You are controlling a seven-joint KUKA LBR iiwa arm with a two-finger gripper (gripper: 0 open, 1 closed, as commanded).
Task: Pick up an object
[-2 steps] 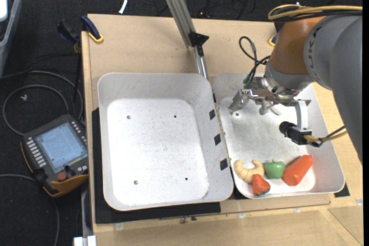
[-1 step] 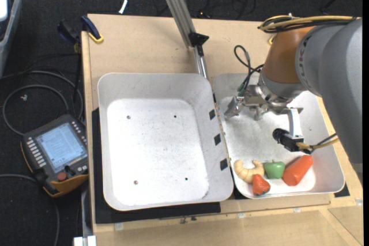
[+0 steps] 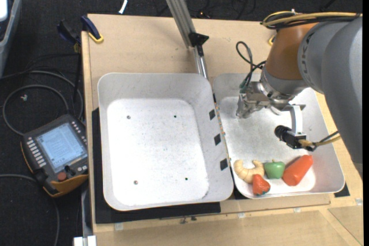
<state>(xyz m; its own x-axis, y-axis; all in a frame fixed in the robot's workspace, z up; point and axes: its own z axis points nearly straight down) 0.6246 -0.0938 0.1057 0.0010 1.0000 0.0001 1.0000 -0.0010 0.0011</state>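
Observation:
My gripper (image 3: 246, 108) hangs over the upper left part of the right bin (image 3: 253, 135), under the grey arm with its orange band. Nothing shows between its fingers. Along the right bin's near edge lie several toy foods: a cream curved piece (image 3: 247, 169), a small red piece (image 3: 260, 184), a green pepper (image 3: 274, 169) and an orange carrot (image 3: 298, 170). They rest well below and to the right of the gripper, apart from it.
The left bin (image 3: 153, 138) sits beside the right one, with a dark divider strip (image 3: 218, 135) between them. A metal pole (image 3: 179, 3) slants down from the top to the bins' far edge. A teach pendant (image 3: 55, 150) lies off the bench at left.

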